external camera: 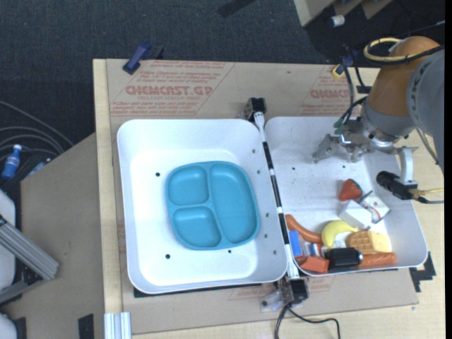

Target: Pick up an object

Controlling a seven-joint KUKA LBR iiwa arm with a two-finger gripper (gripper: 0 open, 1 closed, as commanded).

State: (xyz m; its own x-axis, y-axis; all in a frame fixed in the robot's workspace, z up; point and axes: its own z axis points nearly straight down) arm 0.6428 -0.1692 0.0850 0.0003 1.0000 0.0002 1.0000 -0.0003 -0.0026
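Tool (340, 145) hangs low over the far part of the right bin (304, 129), fingers spread open and gripping nothing. Toy food, a banana (337, 229) and a waffle (361, 241) among it, lies heaped in that bin's near corner. A blue divided plate (211, 205) sits in the left bin (141, 189).

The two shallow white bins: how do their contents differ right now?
The left white bin holds a single blue divided plate, lying flat near its middle. The right white bin holds a jumble of small toy foods, among them a yellow banana and a red strawberry, crowded toward its near corner. Both bins are shallow, white and rounded.
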